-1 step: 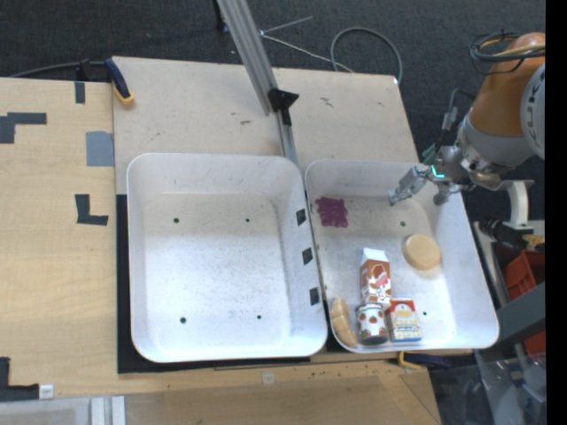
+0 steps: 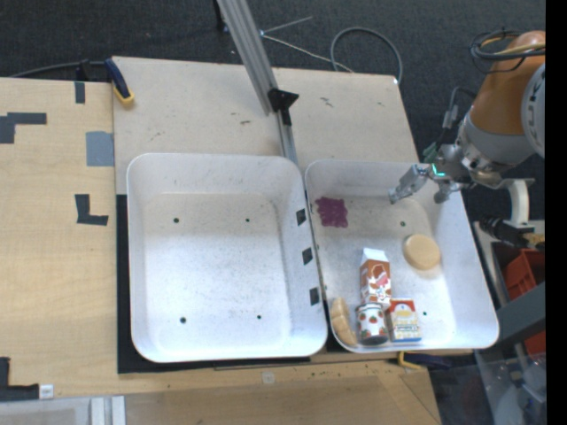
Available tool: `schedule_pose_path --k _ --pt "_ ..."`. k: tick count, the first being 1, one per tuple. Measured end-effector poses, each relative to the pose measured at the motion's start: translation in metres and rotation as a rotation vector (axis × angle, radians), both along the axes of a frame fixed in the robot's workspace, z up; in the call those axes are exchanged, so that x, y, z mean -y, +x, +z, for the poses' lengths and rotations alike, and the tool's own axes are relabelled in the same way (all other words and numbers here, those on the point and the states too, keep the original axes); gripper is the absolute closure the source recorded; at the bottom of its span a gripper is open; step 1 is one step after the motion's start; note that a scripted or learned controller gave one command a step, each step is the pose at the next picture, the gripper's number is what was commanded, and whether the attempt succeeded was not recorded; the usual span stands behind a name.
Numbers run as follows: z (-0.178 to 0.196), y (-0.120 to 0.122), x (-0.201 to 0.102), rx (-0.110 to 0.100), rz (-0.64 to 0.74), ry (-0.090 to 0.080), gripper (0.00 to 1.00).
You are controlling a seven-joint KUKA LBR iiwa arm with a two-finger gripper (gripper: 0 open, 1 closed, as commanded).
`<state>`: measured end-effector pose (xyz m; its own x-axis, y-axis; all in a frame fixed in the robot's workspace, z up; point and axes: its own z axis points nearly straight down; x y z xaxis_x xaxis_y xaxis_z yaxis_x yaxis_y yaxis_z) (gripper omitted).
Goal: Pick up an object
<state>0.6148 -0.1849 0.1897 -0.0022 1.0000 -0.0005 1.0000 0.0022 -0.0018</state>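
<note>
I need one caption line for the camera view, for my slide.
Robot hand poised over right bin holding a purple object, round bun and small cartons.

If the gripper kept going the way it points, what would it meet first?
The gripper points left and down over the right white bin. It would probably meet bare bin floor just short of the small purple object; depth is unclear.

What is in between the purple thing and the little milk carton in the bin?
Nothing. In the camera view, bare white bin floor separates the purple thing from the carton. The round tan thing sits off to the side.
</note>
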Motion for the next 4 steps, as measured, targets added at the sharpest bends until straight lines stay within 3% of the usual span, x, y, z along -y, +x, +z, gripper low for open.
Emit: schedule_pose_path --k 1,2,3,4 --pt "-0.064 0.003 0.0 -0.005 0.0 0.0 0.0" --pt "-0.104 0.002 -0.002 -0.003 0.0 0.0 0.0" --pt "-0.091 0.003 -0.002 -0.001 0.001 -0.001 1.0" --pt "-0.045 -0.002 0.003 0.004 -0.001 -0.001 1.0"
